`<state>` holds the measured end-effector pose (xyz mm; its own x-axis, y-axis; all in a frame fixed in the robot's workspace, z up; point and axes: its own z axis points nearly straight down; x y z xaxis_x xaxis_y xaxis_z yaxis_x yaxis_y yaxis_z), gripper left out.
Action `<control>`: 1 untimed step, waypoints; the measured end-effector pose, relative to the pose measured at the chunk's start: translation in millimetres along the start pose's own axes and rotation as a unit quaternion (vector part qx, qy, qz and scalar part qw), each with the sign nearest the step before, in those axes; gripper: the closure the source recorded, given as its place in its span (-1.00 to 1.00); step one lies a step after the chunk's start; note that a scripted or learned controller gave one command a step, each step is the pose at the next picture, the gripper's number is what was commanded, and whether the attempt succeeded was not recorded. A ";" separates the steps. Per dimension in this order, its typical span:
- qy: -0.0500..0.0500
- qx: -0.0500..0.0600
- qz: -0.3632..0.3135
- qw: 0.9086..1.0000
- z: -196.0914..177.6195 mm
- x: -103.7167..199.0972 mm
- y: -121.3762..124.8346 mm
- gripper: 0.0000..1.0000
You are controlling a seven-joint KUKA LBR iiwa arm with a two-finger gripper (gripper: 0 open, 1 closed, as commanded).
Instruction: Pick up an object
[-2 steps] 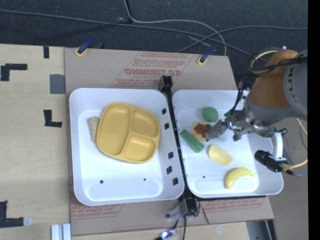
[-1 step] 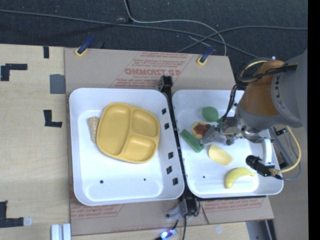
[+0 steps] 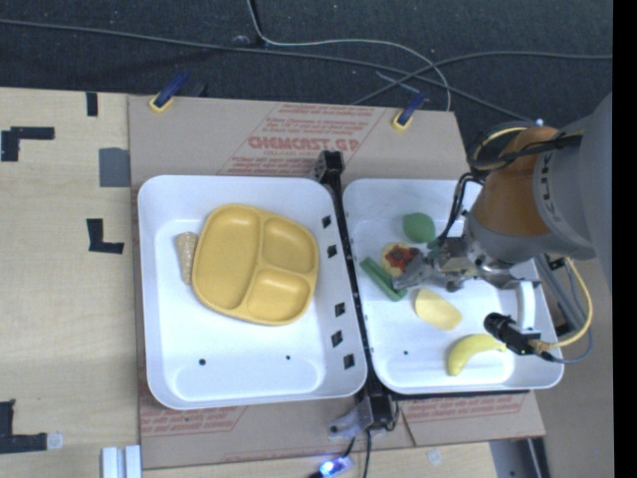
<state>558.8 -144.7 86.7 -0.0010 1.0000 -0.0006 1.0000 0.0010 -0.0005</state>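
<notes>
Grey metal of the gripper (image 3: 423, 272) sat low in the right bin (image 3: 398, 366), its tip among a small cluster of toys near that bin's left wall. Whether its fingers were spread or closed could not be told; the wrist and the orange band hid them, and nothing showed clearly between them.

The likeliest target seemed the green stick (image 3: 381, 277), lying touching or just beside the tip, with a red-and-yellow piece (image 3: 400, 257) just behind it. Its long axis ran on a slant, from the bin's left wall down toward the front edge.

To do this step well, the fingers would want to straddle the stick across its short width, not along its length, and stay clear of the red-and-yellow piece so that only one thing came up.

A pale yellow lump (image 3: 438, 311) lay near the tip, a banana (image 3: 476, 352) sat toward the front right corner, and a green ball (image 3: 419, 227) farther back.
</notes>
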 end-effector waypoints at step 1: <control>0.001 -0.004 -0.001 1.000 -12.7 2.0 2.9 1.00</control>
<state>561.7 -142.8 99.4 -0.0027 1.0000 0.0015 1.0000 0.0027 0.0074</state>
